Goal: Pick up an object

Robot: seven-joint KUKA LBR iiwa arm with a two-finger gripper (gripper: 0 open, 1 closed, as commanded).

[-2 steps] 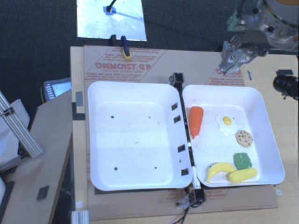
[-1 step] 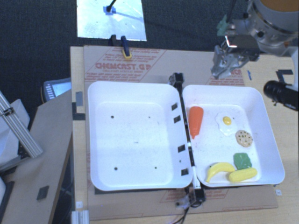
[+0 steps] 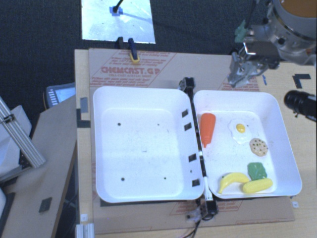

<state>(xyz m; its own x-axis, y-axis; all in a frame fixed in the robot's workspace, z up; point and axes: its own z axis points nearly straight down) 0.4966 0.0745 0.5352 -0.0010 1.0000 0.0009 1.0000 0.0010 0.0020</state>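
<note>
The gripper (image 3: 241, 76) hangs above the bench just past the far rim of the right bin (image 3: 277, 103), holding nothing; whether its jaws are open or closed cannot be told. In that bin lie a carrot (image 3: 207, 128) near the divider, a fried egg (image 3: 240, 130) beside it, a cookie (image 3: 258, 146) just nearer, then a green piece (image 3: 256, 170) (shape unclear), a banana (image 3: 232, 180) and a yellow piece (image 3: 257, 185) along the near wall. The left bin (image 3: 99, 133) adjoins it.

The scene is evenly and brightly lit; glare is seen on the foil sheet (image 3: 118, 14); edges are slightly softened.
</note>
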